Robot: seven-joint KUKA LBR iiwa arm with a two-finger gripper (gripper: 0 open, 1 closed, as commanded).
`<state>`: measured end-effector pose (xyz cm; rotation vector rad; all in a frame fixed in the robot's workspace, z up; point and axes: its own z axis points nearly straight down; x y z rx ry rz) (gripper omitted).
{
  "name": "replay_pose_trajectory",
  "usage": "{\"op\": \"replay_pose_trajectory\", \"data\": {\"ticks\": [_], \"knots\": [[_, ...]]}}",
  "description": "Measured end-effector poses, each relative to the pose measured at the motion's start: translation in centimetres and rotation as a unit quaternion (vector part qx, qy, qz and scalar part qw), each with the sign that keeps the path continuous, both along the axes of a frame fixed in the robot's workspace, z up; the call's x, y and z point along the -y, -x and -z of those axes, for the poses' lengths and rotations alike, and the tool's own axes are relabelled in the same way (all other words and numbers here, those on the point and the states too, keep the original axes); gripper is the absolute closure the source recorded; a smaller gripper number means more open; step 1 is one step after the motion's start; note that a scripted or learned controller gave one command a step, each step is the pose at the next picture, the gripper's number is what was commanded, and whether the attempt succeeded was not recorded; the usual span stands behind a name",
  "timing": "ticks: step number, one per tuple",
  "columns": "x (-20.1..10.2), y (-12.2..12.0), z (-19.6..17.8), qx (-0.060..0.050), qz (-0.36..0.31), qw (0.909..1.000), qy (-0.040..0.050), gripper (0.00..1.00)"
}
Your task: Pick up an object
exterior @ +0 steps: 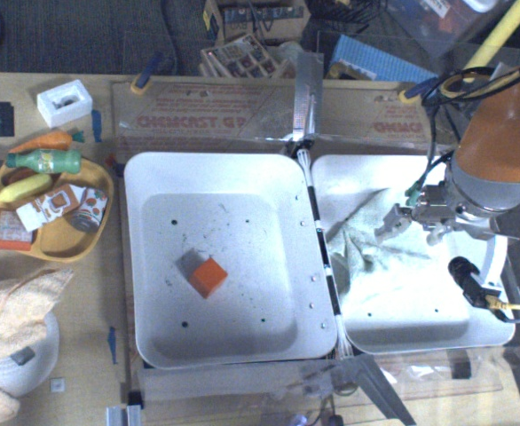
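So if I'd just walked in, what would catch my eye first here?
Probably the orange block, alone in the left bin. Next the arm's orange band at the right, with its gripper over a pale crumpled cloth in the right bin. At far left, a wooden bowl heaped with toy food adds colour.

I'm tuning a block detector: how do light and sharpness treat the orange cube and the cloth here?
Camera view: the orange cube is fairly sharp, casting a short grey shadow to its upper left; the pale cloth nearly blends into the bright right bin; the gripper looks soft.
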<state>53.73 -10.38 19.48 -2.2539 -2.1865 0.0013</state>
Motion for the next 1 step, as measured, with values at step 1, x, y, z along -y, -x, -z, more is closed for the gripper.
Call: {"op": "replay_pose_trajectory", "data": {"ticks": [1], "knots": [[0.96, -0.16, -3.01, 0.002, 0.107, 0.9942, 0.0012, 0.0]]}}
